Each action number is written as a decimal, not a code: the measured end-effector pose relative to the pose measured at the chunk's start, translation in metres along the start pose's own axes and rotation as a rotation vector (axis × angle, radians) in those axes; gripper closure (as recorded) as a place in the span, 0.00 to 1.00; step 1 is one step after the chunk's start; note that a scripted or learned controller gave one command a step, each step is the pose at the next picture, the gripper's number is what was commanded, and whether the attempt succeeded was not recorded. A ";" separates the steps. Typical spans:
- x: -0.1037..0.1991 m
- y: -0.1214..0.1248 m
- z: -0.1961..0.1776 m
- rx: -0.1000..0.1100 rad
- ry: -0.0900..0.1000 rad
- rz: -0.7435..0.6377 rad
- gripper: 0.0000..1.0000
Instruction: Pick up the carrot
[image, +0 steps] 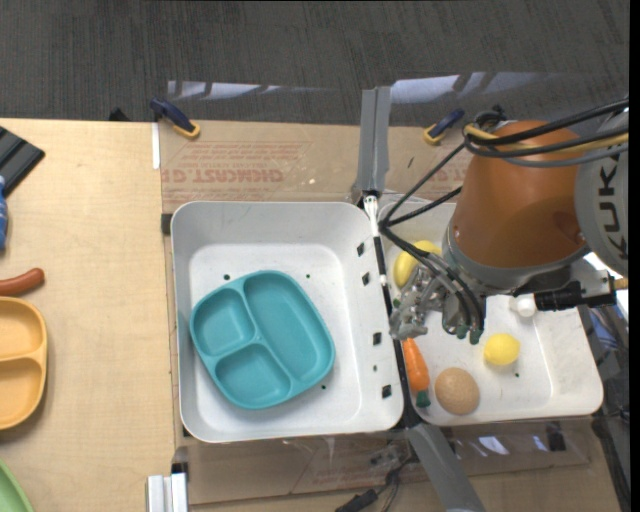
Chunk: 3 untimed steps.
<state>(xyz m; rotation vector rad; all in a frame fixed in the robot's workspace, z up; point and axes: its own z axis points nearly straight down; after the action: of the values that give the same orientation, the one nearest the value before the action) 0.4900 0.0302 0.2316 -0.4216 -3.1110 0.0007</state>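
Camera view: the arm's gripper (432, 312) hovers just above the carrot (415, 365) in the right bin (575, 395); whether its fingers are open or closed cannot be told.

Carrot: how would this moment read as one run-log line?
carrot: lying in right bin, ungrasped | tool: just above carrot | neighbours: egg, lemon

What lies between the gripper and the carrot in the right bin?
Nothing: in the camera view the gripper hangs just above the carrot, with bare white bin floor between.
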 end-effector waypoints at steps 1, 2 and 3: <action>0.007 -0.019 0.018 -0.001 0.000 -0.249 1.00; 0.003 -0.037 0.042 0.001 0.002 0.133 1.00; -0.012 -0.085 -0.082 0.001 -0.003 0.547 1.00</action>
<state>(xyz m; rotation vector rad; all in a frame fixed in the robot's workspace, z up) 0.4789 -0.0552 0.3139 -1.2471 -2.8844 0.0031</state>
